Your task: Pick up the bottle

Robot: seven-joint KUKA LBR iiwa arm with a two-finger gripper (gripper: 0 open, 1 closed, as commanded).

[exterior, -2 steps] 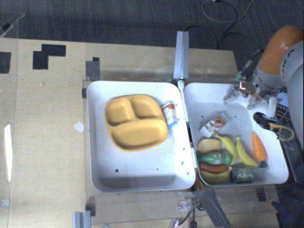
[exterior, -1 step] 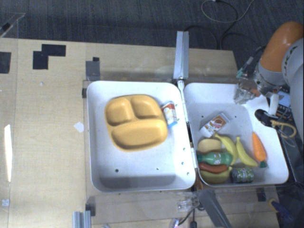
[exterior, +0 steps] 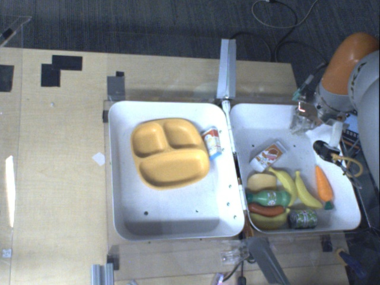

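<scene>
Green bottle (exterior: 271, 198) lies sideways among bananas (exterior: 291, 186) (right bin); claw (exterior: 301, 121) state unclear

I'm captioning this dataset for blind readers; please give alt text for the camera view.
The grey arm's tool hangs over the right bin's far corner, away from the green bottle lying among bananas, a carrot and a can. The left bin holds a yellow divided tray.

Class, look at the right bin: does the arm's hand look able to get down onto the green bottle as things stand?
Probably yes. The green bottle lies on top of the pile, its upper side uncovered, though the bananas and a red item press close alongside. The hand hovers at the bin's far edge.
</scene>
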